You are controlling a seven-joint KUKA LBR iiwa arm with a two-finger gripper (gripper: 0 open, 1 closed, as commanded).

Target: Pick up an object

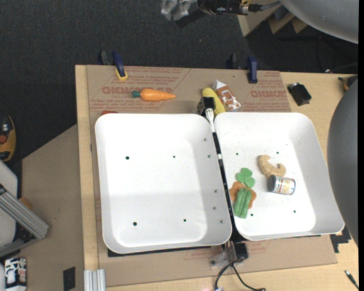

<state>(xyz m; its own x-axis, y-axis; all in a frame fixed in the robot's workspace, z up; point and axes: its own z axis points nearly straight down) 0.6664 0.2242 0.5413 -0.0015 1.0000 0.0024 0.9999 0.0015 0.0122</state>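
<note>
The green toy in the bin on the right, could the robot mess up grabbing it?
Maybe. The green toy lies on top of an orange piece, so both might lift or slip together. It also sits near the right bin's inner wall, which may crowd the grab. The small can and tan curved toy lie nearby and could get bumped.

The robot's smooth, rounded grey arm casing shows as a broad curved bulk of matt grey along the right side of the view, its outline a plain arc with no seams or screws that can be made out. A second rounded grey shell segment sits at the top right, lighter in tone, with a soft sheen along its curved surface. Both pieces are uniformly coloured and bear no visible markings or lettering; no cables can be seen on them
</note>
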